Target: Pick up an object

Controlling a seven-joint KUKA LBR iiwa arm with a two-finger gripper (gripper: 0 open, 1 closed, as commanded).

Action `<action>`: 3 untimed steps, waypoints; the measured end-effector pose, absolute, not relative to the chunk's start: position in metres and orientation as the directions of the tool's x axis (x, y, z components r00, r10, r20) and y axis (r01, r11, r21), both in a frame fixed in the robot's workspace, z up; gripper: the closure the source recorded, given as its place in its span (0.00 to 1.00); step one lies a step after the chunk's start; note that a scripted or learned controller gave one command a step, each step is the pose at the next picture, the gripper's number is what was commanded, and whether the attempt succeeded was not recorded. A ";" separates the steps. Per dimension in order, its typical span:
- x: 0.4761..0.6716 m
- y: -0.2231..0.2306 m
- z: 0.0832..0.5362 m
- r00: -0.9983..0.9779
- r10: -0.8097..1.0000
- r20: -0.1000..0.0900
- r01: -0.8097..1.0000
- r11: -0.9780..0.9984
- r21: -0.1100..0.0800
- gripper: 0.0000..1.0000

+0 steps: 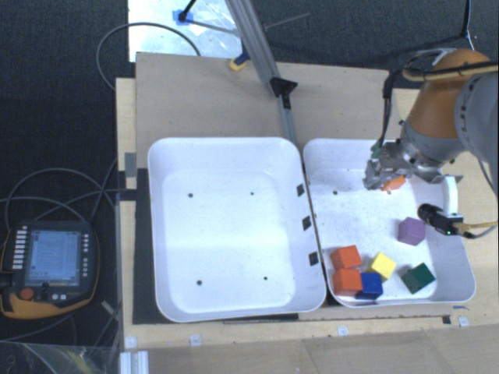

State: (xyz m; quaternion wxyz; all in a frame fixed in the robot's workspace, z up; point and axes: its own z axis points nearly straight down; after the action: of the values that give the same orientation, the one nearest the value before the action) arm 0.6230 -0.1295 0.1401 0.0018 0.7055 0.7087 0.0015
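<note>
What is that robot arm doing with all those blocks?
The arm's gripper is down in the right bin, right at a small orange object. It looks like it is trying to pick it up, but I can't tell if it has a hold. A purple block, two orange blocks, a yellow one, a blue one and a green one wait nearby.

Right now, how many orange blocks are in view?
3: two orange blocks stacked near the right bin's front-left corner, one at the hand. More may be hidden.

Left bin (226,154) open – blocks (374,269) crowd right bin (343,150) front.
</note>
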 end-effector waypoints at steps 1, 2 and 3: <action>0.619 -0.138 0.192 -0.002 1.000 -0.002 1.000 0.002 0.007 1.00; 0.612 -0.134 0.252 -0.005 1.000 -0.002 1.000 0.005 0.009 1.00; 0.614 -0.134 0.298 -0.005 1.000 -0.002 1.000 0.005 0.008 1.00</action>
State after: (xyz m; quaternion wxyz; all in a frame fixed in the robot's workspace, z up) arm 0.6140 -0.1344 0.2983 0.0034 0.7053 0.7089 0.0022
